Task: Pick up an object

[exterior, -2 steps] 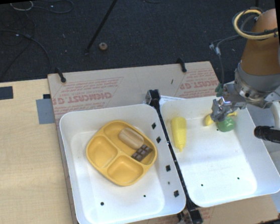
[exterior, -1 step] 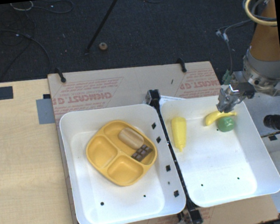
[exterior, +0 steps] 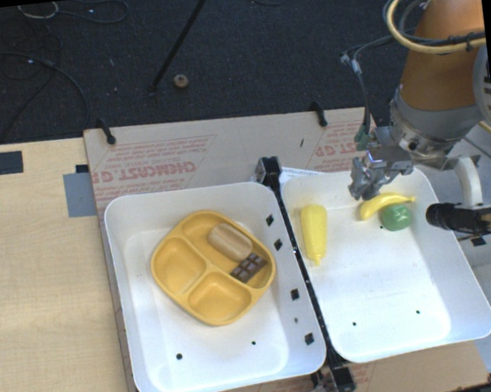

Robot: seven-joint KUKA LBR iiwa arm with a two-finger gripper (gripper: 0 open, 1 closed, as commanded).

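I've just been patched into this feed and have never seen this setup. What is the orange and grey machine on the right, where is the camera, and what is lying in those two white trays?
The camera is fixed above the bench and looks down at a slant. The machine is a robot arm reaching in from the right; its gripper is over the upper part of the right bin.

In that bin, a small yellow banana-shaped piece and a green round piece lie touching, just beside the gripper. A yellow corn-shaped piece lies near the divider.

The left bin holds a yellow divided plate with a tan bread-like roll and a dark brown block on it.

Nothing visibly sits in the gripper.
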